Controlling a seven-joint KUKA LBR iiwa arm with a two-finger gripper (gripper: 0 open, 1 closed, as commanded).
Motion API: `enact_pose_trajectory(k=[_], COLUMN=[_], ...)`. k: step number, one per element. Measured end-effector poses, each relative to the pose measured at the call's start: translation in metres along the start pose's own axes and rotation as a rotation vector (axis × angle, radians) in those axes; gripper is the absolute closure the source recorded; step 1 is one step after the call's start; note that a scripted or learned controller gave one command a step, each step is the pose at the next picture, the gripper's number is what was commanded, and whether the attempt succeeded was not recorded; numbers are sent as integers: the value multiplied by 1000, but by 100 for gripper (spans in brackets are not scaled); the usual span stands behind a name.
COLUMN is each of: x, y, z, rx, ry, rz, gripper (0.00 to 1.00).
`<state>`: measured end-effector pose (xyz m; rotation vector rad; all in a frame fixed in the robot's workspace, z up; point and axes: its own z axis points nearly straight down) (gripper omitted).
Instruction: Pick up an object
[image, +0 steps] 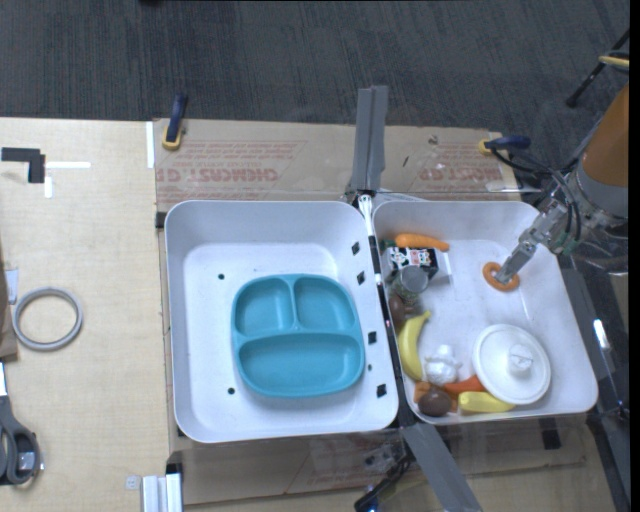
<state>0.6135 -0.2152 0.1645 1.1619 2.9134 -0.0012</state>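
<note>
Orange ring (502, 277) partly hidden under the end effector (508, 268) tip, grip state impossible to tell.

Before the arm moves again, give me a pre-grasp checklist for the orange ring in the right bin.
1. Target in view: orange ring lies flat on the floor of the right bin: ok.
2. Gripper position: tip at the ring: ok.
3. Ring held between fingers: cannot tell.
4. Space around ring: white lidded bowl and carrot sit apart from it: ok.
5. Bin wall clearance: ring lies away from the wall: ok.
</note>
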Motion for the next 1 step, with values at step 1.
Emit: enact_pose_trajectory(k=[1], x=[-11], y=[3], z=[72], rx=[1], ry=[2], rz=[59], gripper=[0])
